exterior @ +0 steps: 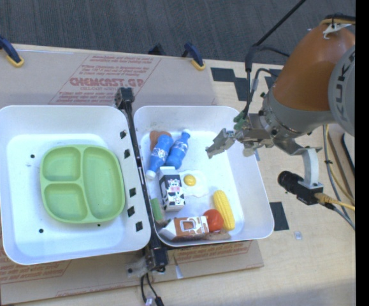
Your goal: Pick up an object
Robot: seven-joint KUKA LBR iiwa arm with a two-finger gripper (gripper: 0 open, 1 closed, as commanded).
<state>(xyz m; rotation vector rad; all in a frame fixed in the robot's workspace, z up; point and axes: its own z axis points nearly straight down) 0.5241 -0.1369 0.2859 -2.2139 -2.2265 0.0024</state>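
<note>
Objects for the pick are all piled in the right bin (pixel 251 190), and honestly nothing looks grabbed yet. The gripper (pixel 217 144) hangs over the bin's upper right area, and its jaws look parted a bit with nothing between them, though they're small and dark so I wouldn't swear to how wide. Closest stuff to the jaws is the pair of blue bottles (pixel 168 152), lying tilted just off to the camera-left side and a bit below. Further down from the jaws: a fried egg toy (pixel 191 181), a cow-print carton (pixel 173 192), a corn cob (pixel 224 209), and a tomato (pixel 213 219) touching an orange carton (pixel 190 227) at the near wall. What could go wrong, I reckon: the bottles are round and lie side by side, so a closing jaw could wedge between them or just roll one away. Everything lower down is crammed together, so a descent there could land on two things at once or nudge the pile. The green divided plate (pixel 82 183) sits in the left bin (pixel 12 234), well apart from the jaws.
</note>
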